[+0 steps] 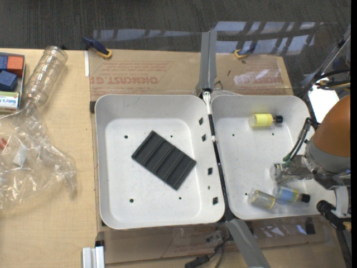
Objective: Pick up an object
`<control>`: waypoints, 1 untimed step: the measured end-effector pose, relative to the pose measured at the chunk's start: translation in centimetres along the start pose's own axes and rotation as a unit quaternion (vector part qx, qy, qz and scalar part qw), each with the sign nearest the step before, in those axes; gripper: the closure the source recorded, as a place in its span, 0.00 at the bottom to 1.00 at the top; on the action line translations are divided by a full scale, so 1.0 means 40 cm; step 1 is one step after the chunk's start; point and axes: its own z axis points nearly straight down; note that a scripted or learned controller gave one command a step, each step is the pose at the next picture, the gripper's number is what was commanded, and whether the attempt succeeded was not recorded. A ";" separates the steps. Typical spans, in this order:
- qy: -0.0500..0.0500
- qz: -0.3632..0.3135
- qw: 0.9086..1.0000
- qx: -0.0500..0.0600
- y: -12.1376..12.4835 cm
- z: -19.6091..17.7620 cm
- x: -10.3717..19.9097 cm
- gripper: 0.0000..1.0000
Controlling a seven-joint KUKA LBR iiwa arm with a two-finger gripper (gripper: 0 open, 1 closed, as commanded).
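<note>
In the right bin [245,155] a small yellow bottle with a black cap [264,120] lies near the far wall. A clear bottle with a blue label and dark cap [277,198] lies near the front wall. My gripper [283,173] hangs low over the right bin, just above and behind the clear bottle, with the arm's orange band to its right. In the left bin [111,149] a dark ridged rectangular pad [163,159] lies flat at a slant.
On the wooden bench to the left lie a clear plastic bottle [42,75], crumpled clear plastic wrap [28,155] and a box with blue and orange blocks [11,71]. Flattened cardboard [139,74] lies behind the bins. Cables hang at the right.
</note>
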 end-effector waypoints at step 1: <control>0.000 0.000 1.000 0.000 0.000 0.000 0.000 0.00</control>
